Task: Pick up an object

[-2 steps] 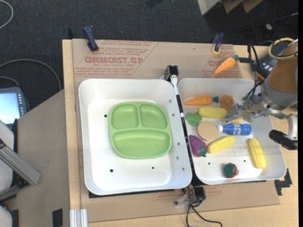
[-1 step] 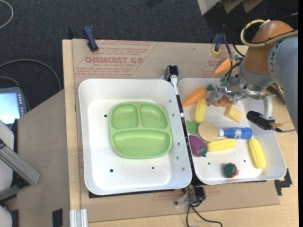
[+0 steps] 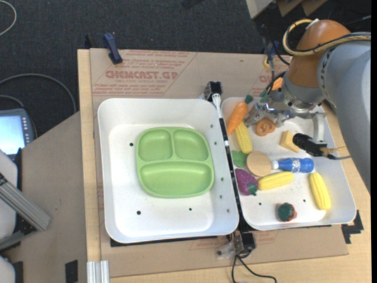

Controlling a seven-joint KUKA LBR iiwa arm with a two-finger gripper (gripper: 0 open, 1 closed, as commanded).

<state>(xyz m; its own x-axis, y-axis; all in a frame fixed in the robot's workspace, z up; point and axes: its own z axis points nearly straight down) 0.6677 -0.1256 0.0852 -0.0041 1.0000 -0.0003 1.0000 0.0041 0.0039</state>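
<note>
Camera view. Dark carpet surrounds a cardboard-covered worktop [image 3: 147,69] bearing two shallow white bins side by side. Left bin [image 3: 112,158]: one green divided plate [image 3: 174,161], lying flat. Right bin [image 3: 344,202]: a scatter of toy foods. The arm [image 3: 347,63] enters from the right, and its gripper [image 3: 270,115] hangs over the far-left corner of the right bin.

Key relation: directly beneath the gripper lies a small orange-brown piece [image 3: 265,127], the likeliest thing to be picked up. It sits just below the metal fingers, touching or nearly touching them; contact cannot be resolved at this slant. The piece is roughly round, so no long axis governs the approach. Whether the fingers are spread or closed cannot be told, since the wrist housing and the toys behind them confuse their outline; nothing is seen clamped between them.

Neighbours crowd the target. An orange carrot [image 3: 237,115] lies just to its left, long axis running toward the bin's far corner. A yellow corn cob [image 3: 243,137] lies beside it toward the near side, and a pale yellow block [image 3: 288,140] stands near on the right. A tan disc [image 3: 258,163] and a blue bottle [image 3: 294,165] lie further toward the near side, well apart from the fingers. Judged from this, a straight descent risks nudging the carrot or the corn cob.
</note>
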